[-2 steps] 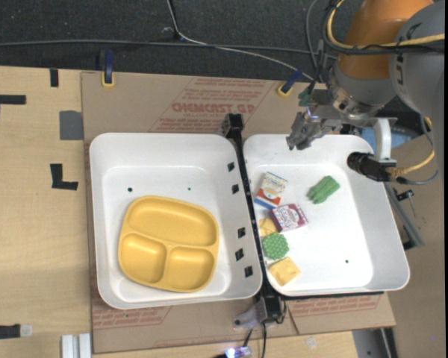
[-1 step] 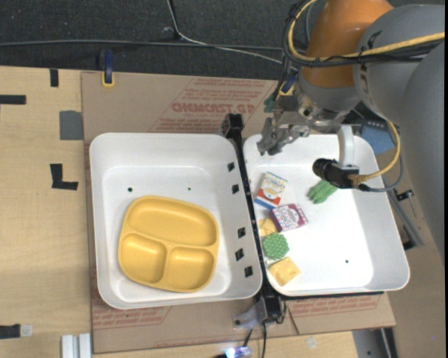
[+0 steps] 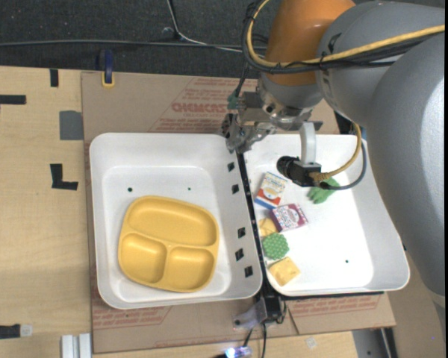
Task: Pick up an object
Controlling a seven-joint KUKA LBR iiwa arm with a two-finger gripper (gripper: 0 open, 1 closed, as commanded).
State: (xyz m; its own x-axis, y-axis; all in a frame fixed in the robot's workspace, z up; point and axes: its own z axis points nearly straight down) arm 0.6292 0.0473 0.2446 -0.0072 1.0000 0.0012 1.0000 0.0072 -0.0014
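My gripper hangs over the far end of the wall between the two bins, with the orange band of the arm above it. Nothing shows in it. In the right bin several small things lie along the left side: a red, white and blue packet, a purple packet, a green round piece, a yellow wedge and a green toy. The packet closest to the gripper lies a little nearer the camera and to its right.
A yellow divided plate fills the near half of the left bin. The bulky grey arm covers the right bin's far right corner. Brown cardboard lies under both bins.
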